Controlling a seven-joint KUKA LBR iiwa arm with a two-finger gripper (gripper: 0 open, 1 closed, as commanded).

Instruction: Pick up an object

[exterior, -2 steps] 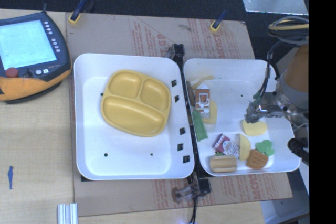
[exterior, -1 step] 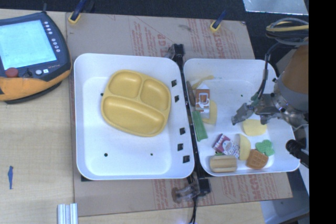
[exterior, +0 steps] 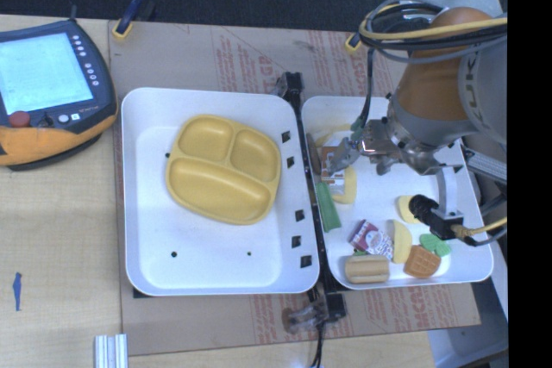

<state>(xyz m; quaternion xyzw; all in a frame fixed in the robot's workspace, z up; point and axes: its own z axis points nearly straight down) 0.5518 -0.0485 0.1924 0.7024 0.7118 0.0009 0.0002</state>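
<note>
So nothing's been picked up yet as far as I can see. Nearest the camera, along the front of the right bin, sit a toy hot dog bun, a little waffle-looking piece and a red wrapped snack, all just lying loose. Further back the claw hangs low over the bin's left side near a green stick; can't tell its state. The yellow divided plate sits alone in the left bin. The whole grab is still to do.
</note>
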